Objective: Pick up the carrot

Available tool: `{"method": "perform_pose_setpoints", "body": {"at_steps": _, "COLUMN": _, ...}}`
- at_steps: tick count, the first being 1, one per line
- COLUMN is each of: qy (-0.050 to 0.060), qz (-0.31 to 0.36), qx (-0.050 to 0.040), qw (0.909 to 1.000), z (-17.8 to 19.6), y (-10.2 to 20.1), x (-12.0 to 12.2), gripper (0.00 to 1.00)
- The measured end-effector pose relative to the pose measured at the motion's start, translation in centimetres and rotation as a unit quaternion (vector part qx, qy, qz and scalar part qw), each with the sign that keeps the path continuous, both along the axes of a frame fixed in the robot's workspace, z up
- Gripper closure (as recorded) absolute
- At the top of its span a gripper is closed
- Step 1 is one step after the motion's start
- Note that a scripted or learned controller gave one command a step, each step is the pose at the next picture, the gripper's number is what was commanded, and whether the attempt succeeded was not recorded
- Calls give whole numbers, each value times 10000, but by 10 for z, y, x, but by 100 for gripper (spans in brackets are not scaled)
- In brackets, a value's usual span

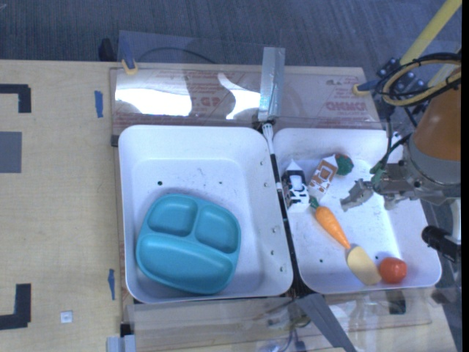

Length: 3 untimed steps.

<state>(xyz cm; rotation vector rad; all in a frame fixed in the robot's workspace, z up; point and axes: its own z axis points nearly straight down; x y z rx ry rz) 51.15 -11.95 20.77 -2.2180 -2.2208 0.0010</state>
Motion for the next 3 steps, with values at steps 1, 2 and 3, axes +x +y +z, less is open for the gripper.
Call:
{"method": "perform_pose_setpoints", "body": {"at_steps": 1, "qy": -2, "qz": -380, "qx": -4, "qw": 9993, "z": -114, "y": 10, "x": -10, "gripper": 0}}
{"method": "perform_pose_setpoints", "body": {"at_steps": 2, "qy": -17, "qz": -390, "qx": -9, "qw": 9992, "z": -104, "y": 10, "x": -9, "gripper": 100}}
{"method": "perform_pose_setpoints", "body": {"at_steps": 3, "qy": -40, "qz": -1027, "qx": 10, "qw": 9947, "z": 9, "y": 94, "x": -30, "gripper": 100}}
